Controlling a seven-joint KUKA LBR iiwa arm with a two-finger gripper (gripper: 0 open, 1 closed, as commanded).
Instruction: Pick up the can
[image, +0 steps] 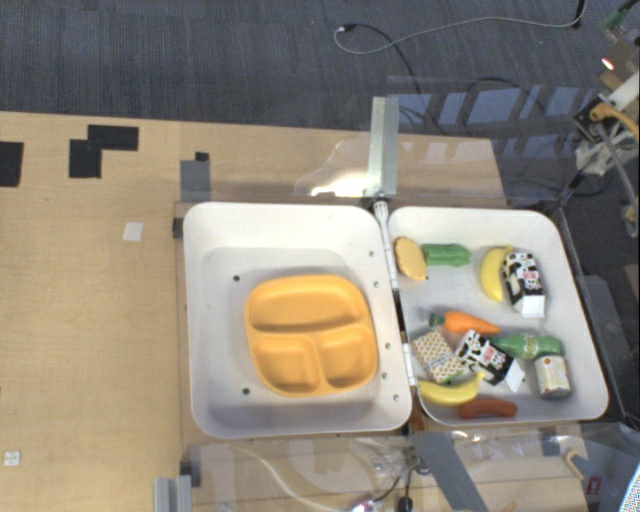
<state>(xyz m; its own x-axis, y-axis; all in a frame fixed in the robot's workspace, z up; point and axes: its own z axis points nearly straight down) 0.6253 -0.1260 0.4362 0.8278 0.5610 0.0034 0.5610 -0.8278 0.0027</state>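
Apparently nothing is done yet: the small cylindrical metal can with a pale label (552, 377) stands untouched in the right white bin's (574, 262) near right corner, beside a green bottle (530, 347). The tool's state I cannot tell.

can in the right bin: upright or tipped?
Upright, it seems: the small silver can with a pale label shows its round top, near the right white bin's front right corner.
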